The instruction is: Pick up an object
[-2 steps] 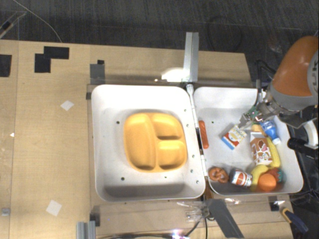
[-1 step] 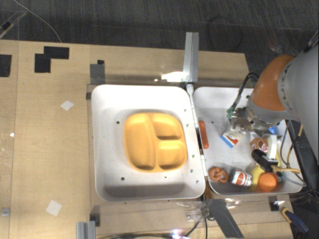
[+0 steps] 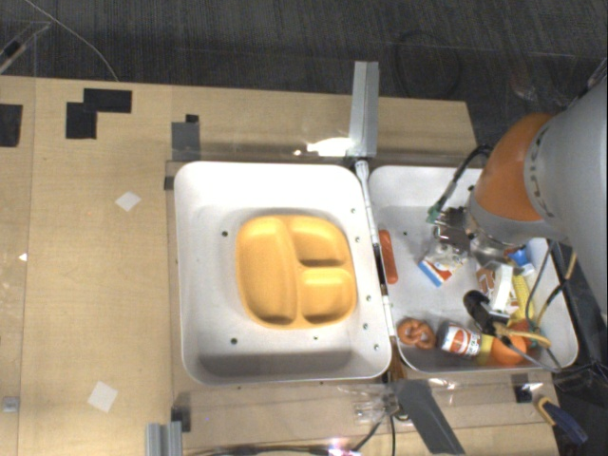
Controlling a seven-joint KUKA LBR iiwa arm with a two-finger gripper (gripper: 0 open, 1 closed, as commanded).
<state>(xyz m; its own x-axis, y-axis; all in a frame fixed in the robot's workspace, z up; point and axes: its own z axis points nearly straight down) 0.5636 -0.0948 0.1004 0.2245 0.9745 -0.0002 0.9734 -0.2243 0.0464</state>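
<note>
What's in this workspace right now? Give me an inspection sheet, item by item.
Surface: wooden bench bearing two white bins.
Job's things: right bin holds an orange marker, a pretzel-like piece, a small bottle and other small items.
Clutter: yellow divided tray in the left bin.
Claw: claw low over the right bin's pile; grip cannot be judged.
Cables: black cable beside the wrist.
Surroundings: dark floor beyond the bench.

You have two shallow white plastic bins (image 3: pixel 204 255): left one holds one yellow compartmented tray (image 3: pixel 293 269); beside it, one orange marker (image 3: pixel 389 256).
</note>
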